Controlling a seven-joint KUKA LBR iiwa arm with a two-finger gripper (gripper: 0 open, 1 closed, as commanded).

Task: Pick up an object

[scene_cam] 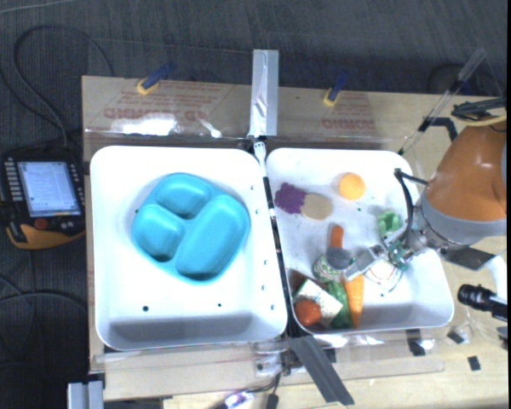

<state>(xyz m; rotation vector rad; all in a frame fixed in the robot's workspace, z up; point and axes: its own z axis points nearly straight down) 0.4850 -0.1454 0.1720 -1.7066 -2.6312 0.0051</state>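
The two shallow white plastic bins (pixel 102 228) sit side by side so things can be sorted between them. The left one carries a blue three-compartment tray (pixel 190 226). The grey arm with its orange band (pixel 473 186) reaches into the right bin, its gripper (pixel 368 264) low over a cluster of toys beside an orange plastic carrot (pixel 354 298) and a small orange ball (pixel 351 186); whether it grips anything I cannot tell.

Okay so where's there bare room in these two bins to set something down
Left bin: bare floor along the near edge and in the corners around the blue divided dish. Right bin: a bare patch between the orange ball and the green toy, plus the near right corner. Crowded: the near left pile around the carrot, where the tool hovers.
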